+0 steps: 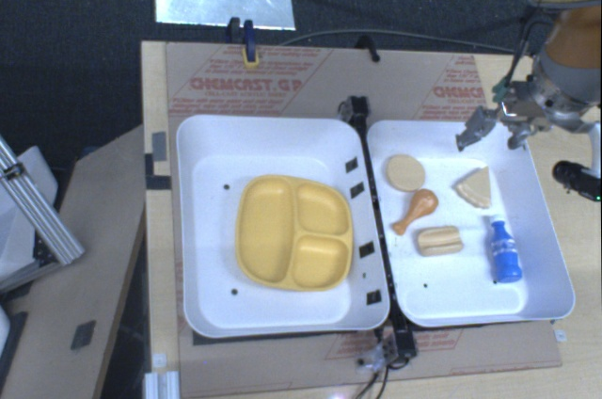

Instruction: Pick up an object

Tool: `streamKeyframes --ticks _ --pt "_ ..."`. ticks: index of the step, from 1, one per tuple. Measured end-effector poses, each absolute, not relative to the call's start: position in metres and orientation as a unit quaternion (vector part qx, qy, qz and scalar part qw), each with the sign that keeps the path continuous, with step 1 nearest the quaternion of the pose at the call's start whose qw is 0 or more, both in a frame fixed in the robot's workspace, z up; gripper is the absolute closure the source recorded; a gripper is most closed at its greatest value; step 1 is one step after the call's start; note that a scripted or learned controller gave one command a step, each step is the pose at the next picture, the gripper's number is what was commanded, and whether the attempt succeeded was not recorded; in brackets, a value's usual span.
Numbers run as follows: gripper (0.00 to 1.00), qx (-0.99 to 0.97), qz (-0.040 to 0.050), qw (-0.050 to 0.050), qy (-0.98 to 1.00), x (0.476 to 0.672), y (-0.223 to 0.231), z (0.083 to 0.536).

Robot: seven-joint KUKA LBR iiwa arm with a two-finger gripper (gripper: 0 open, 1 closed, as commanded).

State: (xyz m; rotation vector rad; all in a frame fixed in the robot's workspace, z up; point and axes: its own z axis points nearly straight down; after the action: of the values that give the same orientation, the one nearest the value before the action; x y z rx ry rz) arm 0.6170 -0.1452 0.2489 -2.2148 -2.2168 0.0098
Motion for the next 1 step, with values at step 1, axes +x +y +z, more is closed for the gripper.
streamKeyframes --ticks 1 --pt "0.0 -0.706 -0.0003 -0.001 -0.708 0.6192 -0.1449 0.256"
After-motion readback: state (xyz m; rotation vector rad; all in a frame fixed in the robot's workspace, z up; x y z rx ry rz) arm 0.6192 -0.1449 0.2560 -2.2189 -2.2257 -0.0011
